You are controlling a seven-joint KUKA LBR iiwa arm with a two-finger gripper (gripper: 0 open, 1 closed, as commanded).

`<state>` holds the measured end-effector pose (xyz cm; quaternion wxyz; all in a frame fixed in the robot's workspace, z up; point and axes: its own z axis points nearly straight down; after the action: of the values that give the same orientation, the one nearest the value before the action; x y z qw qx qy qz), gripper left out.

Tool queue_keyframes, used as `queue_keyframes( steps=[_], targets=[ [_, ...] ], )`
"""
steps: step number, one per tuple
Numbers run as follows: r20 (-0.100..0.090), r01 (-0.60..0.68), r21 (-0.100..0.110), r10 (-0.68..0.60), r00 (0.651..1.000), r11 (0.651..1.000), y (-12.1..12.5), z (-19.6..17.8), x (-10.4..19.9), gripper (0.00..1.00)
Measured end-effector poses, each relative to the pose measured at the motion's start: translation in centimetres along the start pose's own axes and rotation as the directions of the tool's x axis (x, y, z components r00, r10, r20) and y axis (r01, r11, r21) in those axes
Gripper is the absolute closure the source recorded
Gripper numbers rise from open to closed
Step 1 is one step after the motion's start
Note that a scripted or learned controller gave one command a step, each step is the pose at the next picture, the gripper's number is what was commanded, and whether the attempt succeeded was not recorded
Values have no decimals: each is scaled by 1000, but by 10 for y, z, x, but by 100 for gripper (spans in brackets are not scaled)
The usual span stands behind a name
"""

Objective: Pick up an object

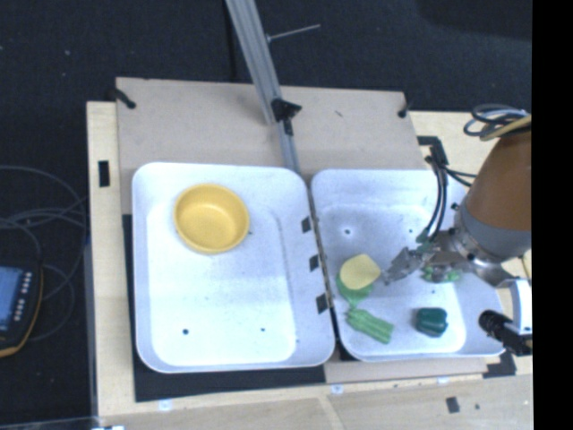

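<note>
No legible brands, labels or writing anywhere; res. too low to tell.

Left bin (161,330), white, shallow: holding a yellow bowl (212,218), upright, sitting in the far-left part, well apart from the walls. A couple of small dark spots showing on the floor nr the front edge.

Right bin (376,191), white, shallow: holding three items in the front half.
- Yellow-green round object (358,274), lying nr the bin's left wall, just beside the gripper tips.
- Green elongated object (371,325), lying tilted nr the front-left corner, just in front of the round one, apart from it.
- Dark green small object (431,321), lying nr the front edge, right of the elongated one, apart.

Gripper (398,265): reaching in from the right, low over the right bin, pointing twd the yellow-green round object, tip just beside it. Fingers blurred, possibly slightly parted; cannot tell if released or clenched. Nothing seen lying between them.

Arm (501,195): grey w/ orange band, covering the bin's right wall. Black cables (439,200) hanging along it.

Surroundings: metal pole (260,61) slanting down from the top to the gap betw. the bins. Tan bench (206,106) lying under both bins. Handheld device (16,298) w/ blue screen sitting at far left, cables (45,195) trailing on the dark floor.
</note>
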<state>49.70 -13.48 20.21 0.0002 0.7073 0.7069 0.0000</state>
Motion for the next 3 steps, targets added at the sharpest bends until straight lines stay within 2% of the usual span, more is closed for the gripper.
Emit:
queue_keyframes(
  steps=[1,2,3],
  targets=[
    [-1,0,5,0,1000,1000,0,62,0,0],
    [0,0,1,0,1000,1000,0,103,-1,0],
    [0,-2,-4,2,1000,1000,1,90,-2,100]
  ],
)
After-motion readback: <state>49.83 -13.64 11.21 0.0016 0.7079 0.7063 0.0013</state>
